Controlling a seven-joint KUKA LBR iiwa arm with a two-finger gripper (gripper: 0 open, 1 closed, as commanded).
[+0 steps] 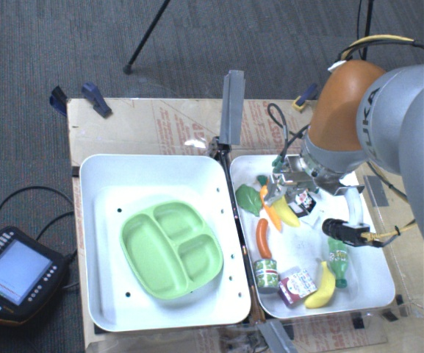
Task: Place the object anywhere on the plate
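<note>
A light green divided plate [171, 250] lies in the left white bin [98, 197]. The right bin [373, 289] holds a cluster of toy foods: a green pepper [247, 198], an orange carrot [272, 217] and a yellow piece [286, 213]. My gripper [282, 187] hangs low over the carrot and the yellow piece at the bin's back left. Its tip blends into that cluster, and I see nothing clearly held by it.
Further forward in the right bin lie a red-orange sausage [262, 237], a small can [266, 274], a purple packet [295, 286], a banana [324, 287] and a green bottle [337, 261]. The bins' shared rim [235, 219] runs between plate and toys.
</note>
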